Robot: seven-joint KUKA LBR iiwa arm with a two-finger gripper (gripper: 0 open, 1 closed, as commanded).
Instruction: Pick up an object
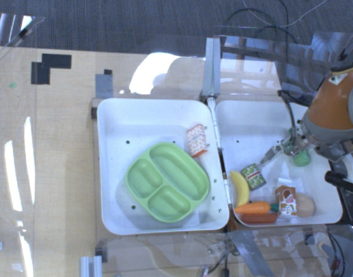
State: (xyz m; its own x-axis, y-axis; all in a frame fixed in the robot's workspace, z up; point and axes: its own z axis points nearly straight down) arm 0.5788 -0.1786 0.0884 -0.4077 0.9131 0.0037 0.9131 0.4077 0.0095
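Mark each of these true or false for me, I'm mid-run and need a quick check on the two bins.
1. The green three-compartment plastic plate lies in the left white bin. True.
2. The yellow banana lies in the left bin. False: it lies in the right white bin, near its left wall.
3. The orange carrot lies by the right bin's front edge, just below the banana. True.
4. The small red-and-white packet rests on the green plate. False: it lies beside the plate, against the left bin's right wall.
5. The gripper is over the right bin. True.
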